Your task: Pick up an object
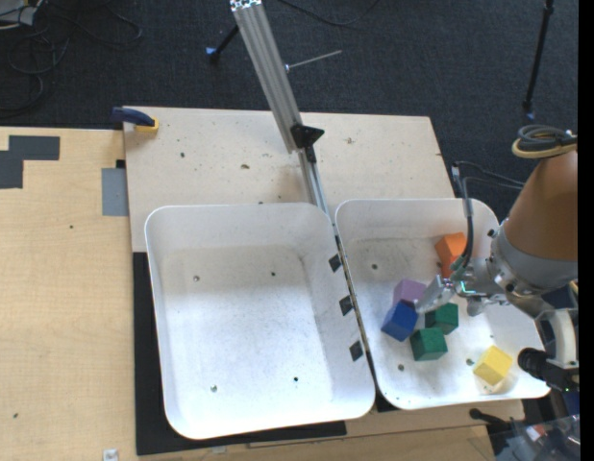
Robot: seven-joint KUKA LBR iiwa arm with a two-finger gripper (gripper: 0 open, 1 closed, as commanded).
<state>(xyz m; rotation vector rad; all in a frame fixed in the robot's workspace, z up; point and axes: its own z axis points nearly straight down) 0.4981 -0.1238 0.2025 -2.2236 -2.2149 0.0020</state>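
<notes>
camera view: my gripper (439, 294) over right bin (393, 221), beside purple block (409, 290), green block (442, 317); jaws' state indiscernible

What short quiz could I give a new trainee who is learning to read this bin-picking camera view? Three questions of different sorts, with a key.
1. True or false: the small yellow block lies in the left white bin.
2. Which block lies nearest the divider between the bins? A) orange block B) blue block C) yellow block
3. Fill in: the gripper hovers over the ___ white bin.

Key: 1 false; 2 B; 3 right.
</notes>
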